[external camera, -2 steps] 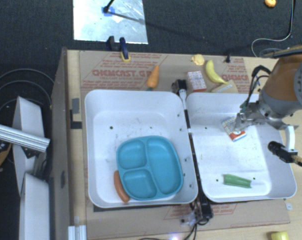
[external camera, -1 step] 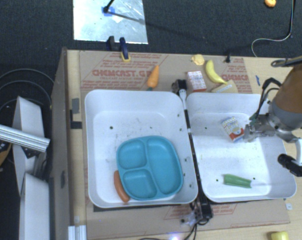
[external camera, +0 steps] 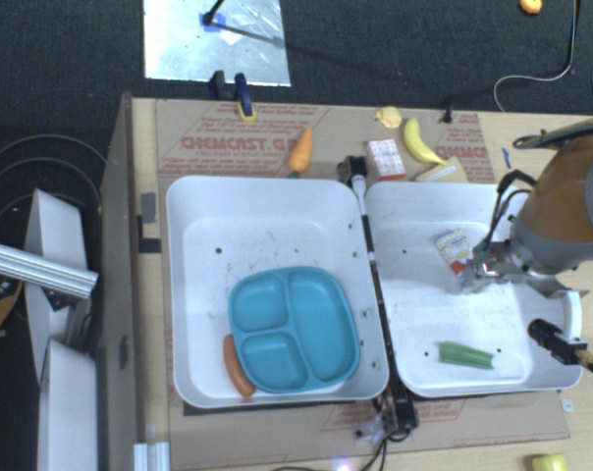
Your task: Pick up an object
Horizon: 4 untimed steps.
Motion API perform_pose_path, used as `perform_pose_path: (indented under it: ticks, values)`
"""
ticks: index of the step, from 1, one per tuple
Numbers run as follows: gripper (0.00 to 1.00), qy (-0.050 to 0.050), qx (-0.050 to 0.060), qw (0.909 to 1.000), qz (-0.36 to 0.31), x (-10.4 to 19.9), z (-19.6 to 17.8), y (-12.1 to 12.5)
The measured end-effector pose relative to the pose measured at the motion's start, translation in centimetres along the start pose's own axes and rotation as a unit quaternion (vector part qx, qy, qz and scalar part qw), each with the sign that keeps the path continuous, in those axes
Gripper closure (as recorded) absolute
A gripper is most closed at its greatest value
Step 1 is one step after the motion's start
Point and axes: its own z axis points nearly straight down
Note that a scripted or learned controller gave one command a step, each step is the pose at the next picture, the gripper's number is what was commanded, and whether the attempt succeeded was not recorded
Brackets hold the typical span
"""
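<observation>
Two white bins sit side by side on the table (external camera: 144,361). The left bin (external camera: 193,263) carries a blue divided plate (external camera: 295,329), three compartments, and one orange sausage-like piece (external camera: 237,366) lying just beside the plate's lower left edge, touching it or nearly so.

Over in the right bin (external camera: 414,361), two things: a small printed packet (external camera: 453,245) in the upper middle, and a green pod-shaped piece (external camera: 467,355) lying flat near the front wall. The arm (external camera: 571,214) comes in from the right, orange band showing, and the pincer (external camera: 478,273) is down low in that bin. It sits just below and right of the packet, very close, maybe touching its lower corner. Whether the pincer is clenched or released, I cannot tell; it is too blurred and small. Nothing can be seen gripped in it. The green piece lies well below the pincer, apart from it.

Behind the bins on the cardboard: one carrot (external camera: 299,151), one banana (external camera: 418,143), a small pale yellow lump (external camera: 389,117) beside the banana, and a little red-and-white box (external camera: 385,158) at the right bin's back edge.
</observation>
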Motion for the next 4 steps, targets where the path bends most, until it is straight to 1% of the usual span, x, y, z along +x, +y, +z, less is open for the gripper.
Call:
perform_pose_path:
  ticks: [1,2,3,4]
  values:
    - [1.00,0.000,-0.001,1.0000,-0.001,0.0,-3.0,0.1]
    - [1.00,0.000,-0.002,1.0000,-0.002,2.2,-5.2,-0.6]
    - [1.00,0.000,-0.001,1.0000,-0.002,2.8,-6.6,-1.3]
    - [1.00,-0.002,-0.005,1.0000,-0.003,0.9,-10.9,6.5]
